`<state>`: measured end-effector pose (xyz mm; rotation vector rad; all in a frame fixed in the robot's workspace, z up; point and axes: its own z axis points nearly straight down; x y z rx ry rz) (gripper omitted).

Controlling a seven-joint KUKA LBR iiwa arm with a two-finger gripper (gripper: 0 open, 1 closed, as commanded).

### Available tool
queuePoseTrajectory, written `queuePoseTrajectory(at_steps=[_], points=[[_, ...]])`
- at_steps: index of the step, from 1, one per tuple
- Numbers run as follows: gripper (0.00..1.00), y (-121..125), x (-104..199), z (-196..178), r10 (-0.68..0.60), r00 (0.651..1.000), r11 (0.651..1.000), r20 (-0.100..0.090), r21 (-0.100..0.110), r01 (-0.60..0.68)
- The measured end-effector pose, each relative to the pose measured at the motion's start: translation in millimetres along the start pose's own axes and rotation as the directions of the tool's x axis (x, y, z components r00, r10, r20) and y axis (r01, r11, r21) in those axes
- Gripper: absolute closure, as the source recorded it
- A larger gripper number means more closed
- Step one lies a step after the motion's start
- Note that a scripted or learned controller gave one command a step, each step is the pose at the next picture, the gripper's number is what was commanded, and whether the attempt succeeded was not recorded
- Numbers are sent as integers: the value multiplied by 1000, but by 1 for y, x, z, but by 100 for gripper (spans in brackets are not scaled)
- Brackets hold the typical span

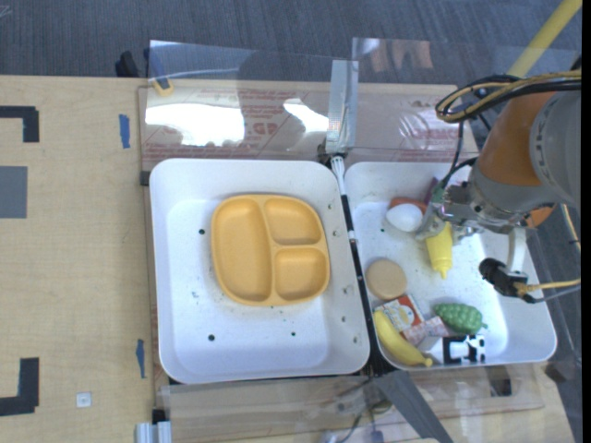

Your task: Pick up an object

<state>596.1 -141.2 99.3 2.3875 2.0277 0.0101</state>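
My gripper (450, 223) hangs over the back part of the right bin (526, 340), under the orange band of the arm. A yellow, tapered toy (440, 251) lies directly below it, its top end meeting the gripper's tip. Whether the toy is held or just lies on the bin floor is not visible. A white egg (404, 217) sits just left of the gripper, with a red piece (407, 203) behind it. Nearer the front lie a tan round disc (386, 278), a banana (399, 340), a printed packet (407, 319), a green toy (460, 317) and a black-and-white item (463, 349).
The left bin (175, 275) holds an orange divided plate (271, 247). A clear plastic wall (277, 109) stands behind both bins. A black-ended cable fitting (499, 275) hangs from the arm over the right bin's right side.
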Motion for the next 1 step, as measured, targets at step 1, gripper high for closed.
queuePoseTrajectory(at_steps=[1], points=[[100,-11,67,-121,164,987,987,-3,4,-164]])
